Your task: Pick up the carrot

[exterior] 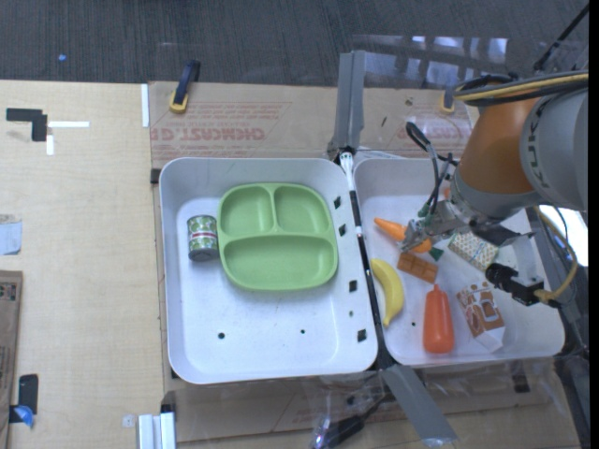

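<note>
Carrot (391, 227) sat in the right bin (552, 344), tip pointing toward the divider, with the banana (390, 288) just below it. Honestly, the pincer (421, 232) was parked right at the carrot's fat end and could easily have nudged it away or grabbed the brown block (417, 267) touching underneath. Couldn't tell how wide the pincer stood, too cluttered there.

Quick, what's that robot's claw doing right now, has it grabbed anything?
Gripper: down in the right white bin at the thick end of the small orange carrot; whether it grips the carrot cannot be told.
</note>
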Controlling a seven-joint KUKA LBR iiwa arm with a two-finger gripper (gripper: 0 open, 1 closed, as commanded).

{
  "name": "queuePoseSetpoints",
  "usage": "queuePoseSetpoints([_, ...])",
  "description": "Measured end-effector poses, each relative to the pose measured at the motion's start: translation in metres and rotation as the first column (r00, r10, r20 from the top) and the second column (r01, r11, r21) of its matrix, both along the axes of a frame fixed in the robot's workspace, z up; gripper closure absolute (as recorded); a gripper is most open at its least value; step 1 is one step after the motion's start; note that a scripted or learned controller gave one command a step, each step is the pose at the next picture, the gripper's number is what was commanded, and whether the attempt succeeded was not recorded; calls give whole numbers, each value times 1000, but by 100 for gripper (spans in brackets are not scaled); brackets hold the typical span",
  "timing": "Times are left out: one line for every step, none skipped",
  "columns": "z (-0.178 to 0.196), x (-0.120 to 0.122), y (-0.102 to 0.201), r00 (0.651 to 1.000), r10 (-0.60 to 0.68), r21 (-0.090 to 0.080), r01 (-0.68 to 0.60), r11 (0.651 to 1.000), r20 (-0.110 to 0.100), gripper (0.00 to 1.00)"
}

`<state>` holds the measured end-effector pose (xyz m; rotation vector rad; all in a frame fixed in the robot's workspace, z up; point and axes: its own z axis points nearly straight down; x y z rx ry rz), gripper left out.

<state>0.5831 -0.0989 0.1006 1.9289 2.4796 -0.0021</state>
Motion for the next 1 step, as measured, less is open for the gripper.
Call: queuePoseSetpoints([90,-25,71,950,-311,0,311,950,-1,100])
